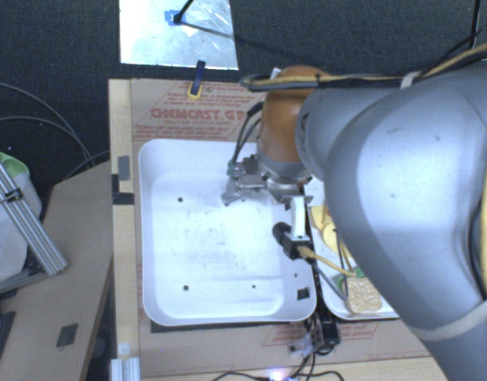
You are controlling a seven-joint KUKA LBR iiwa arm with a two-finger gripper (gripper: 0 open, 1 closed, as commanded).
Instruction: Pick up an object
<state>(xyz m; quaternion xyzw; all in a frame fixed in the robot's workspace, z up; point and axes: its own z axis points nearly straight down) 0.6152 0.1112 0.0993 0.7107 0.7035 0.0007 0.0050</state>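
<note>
- Right now the pincer (237, 187) hangs low over the upper right part of the left bin (168, 292), just below the arm's orange band (284, 121).
- Its metal fingers point toward the bin's left side; whether they are apart or together I cannot tell, and nothing can be seen between them.
- A black fitting with a white bracket (295, 228) sticks out below the wrist, over the left bin's right rim.
- The left bin's white floor shows dark specks and a few small holes, with no loose object lying on the part that can be seen.
- The things to pick up lie in the right bin (362, 314), mostly hidden under the arm: pale yellow pieces (328, 230) near its left wall and a tan, rough-textured block (363, 294) nearer its front edge, with a thin green strip (345, 272) between them.
- The grey arm (410, 213) reaches in from the right and covers most of the right bin.
- Both bins sit on a brown cardboard sheet (191, 113) with red lettering on the tabletop.
- A blue and yellow clamp (197, 80) grips the cardboard's far edge, and a shiny square plate (176, 21) lies beyond it.
</note>
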